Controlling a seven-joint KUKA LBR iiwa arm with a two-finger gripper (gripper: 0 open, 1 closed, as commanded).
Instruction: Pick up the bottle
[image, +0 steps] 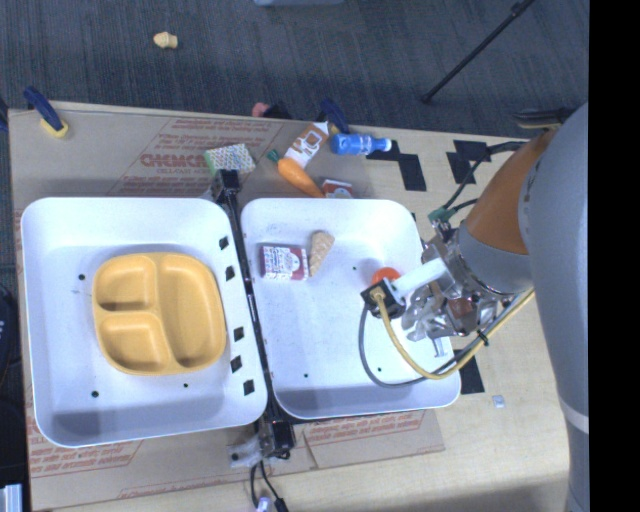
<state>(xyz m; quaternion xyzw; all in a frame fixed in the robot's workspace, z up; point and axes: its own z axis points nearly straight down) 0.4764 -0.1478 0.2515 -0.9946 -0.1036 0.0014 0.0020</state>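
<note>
A divided plate (158, 310) lies in the left bin (40, 240). In the right bin (330, 395), a small carton (282, 262) sits just left of an ice-cream cone (319, 250). A bottle (359, 145) lies behind the bins.

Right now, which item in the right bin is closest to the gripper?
The small orange-red piece, just up-left of the gripper. The red packet and the cone lie farther left.
</note>
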